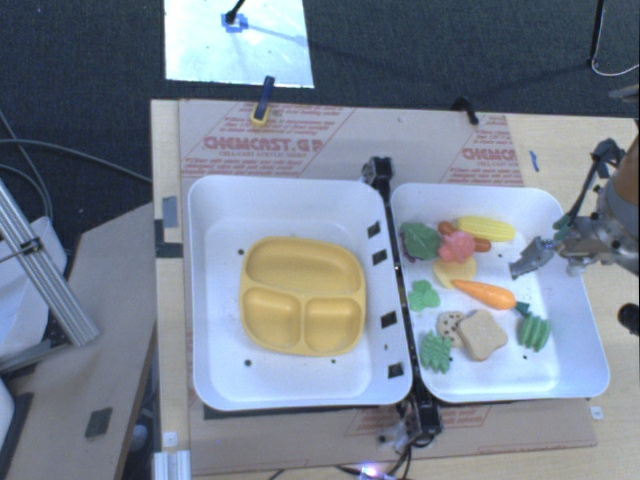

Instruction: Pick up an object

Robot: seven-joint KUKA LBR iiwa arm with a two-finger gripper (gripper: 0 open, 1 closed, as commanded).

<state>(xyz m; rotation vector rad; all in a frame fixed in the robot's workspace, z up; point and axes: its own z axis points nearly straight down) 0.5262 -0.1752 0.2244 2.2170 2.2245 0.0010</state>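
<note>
The right bin [575, 368] holds several toy foods. A yellow corn cob [486, 229], a pink-red piece [457, 246] and a dark green leaf [420, 240] lie at its back. An orange carrot [483, 293] lies in the middle. Nearer the front are a slice of toast [482, 335], a cookie [450, 323], a green pea pod [533, 331] and two small green pieces [424, 295]. My gripper [530, 258] hangs over the right side of this bin, just right of and above the carrot. Nothing is visibly held in it.
The left bin [215, 368] holds a yellow compartment plate [302, 295]. A black divider with clips [392, 268] runs between the bins. Both bins rest on a cardboard sheet [300, 143]. A metal frame [40, 268] stands at the far left.
</note>
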